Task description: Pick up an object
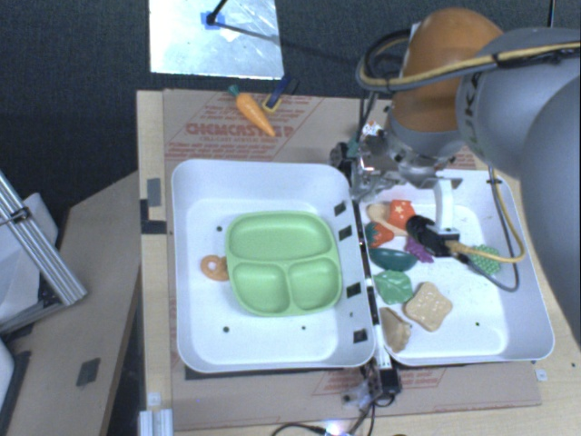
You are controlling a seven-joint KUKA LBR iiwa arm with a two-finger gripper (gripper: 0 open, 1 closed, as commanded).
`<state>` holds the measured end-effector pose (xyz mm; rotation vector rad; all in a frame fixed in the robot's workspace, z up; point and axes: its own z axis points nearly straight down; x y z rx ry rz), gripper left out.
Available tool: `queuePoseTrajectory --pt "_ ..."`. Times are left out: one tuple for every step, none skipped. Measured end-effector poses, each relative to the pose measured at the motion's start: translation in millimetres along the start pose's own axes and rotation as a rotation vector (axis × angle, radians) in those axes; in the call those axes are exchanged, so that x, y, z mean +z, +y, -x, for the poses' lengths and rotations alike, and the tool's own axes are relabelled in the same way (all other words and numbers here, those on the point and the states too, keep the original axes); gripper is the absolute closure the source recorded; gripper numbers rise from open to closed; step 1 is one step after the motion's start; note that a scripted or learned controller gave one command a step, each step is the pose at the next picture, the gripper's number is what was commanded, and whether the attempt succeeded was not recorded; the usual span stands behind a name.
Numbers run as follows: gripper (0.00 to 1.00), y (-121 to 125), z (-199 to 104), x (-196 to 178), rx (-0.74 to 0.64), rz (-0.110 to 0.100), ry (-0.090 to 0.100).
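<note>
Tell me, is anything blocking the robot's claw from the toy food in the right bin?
Nothing visible does. The gripper hangs over the far left corner of the right bin, and the orange toy, teal toy and cracker lie uncovered nearby. They crowd one another, which may hamper a clean pick.

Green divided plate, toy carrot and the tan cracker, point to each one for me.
green divided plate (272, 239), camera view, its large upper compartment.
toy carrot (255, 114), camera view, middle of its orange body.
tan cracker (428, 306), camera view, centre of its top face.
</note>
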<state>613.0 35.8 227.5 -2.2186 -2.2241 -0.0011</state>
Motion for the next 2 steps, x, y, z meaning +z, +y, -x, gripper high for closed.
queuePoseTrajectory --pt "1.0 -4.7 -5.3 9.8 -0.002 0.0 -0.001" --pt "1.0 3.3 -10.8 12.9 -0.004 0.002 0.0"
